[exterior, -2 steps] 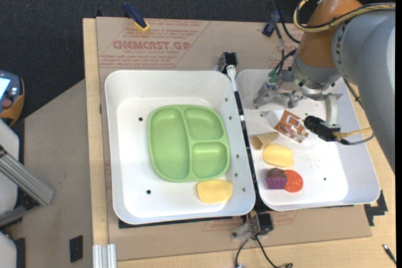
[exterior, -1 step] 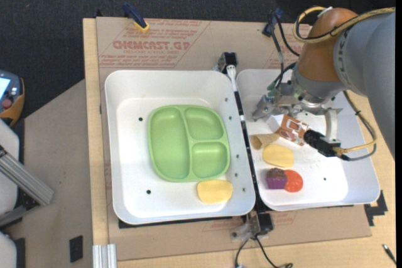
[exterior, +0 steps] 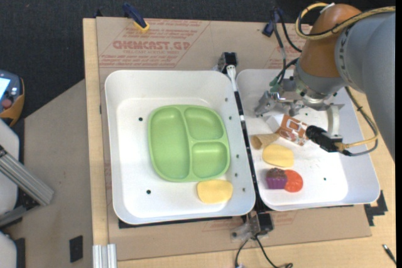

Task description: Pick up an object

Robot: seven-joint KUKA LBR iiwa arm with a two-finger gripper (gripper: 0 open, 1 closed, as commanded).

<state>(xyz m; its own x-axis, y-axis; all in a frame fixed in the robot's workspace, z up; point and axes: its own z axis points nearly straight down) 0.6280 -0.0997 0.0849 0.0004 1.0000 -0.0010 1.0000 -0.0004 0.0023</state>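
hovering over right bin [exterior: 358, 188], gripper [exterior: 279, 102] finger state impossible to tell; best lowered squarely over yellow piece [exterior: 277, 155], clear of purple block [exterior: 275, 178].

Cardboard-topped bench [exterior: 163, 37] bears two white bins, left [exterior: 119, 135], right [exterior: 352, 179], side by side

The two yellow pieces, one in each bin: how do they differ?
The yellow piece in the left bin lies apart from other items, just below the green divided plate. The yellow piece in the right bin sits among clutter, just above the purple item. Both are rounded, pale yellow and similar in size.
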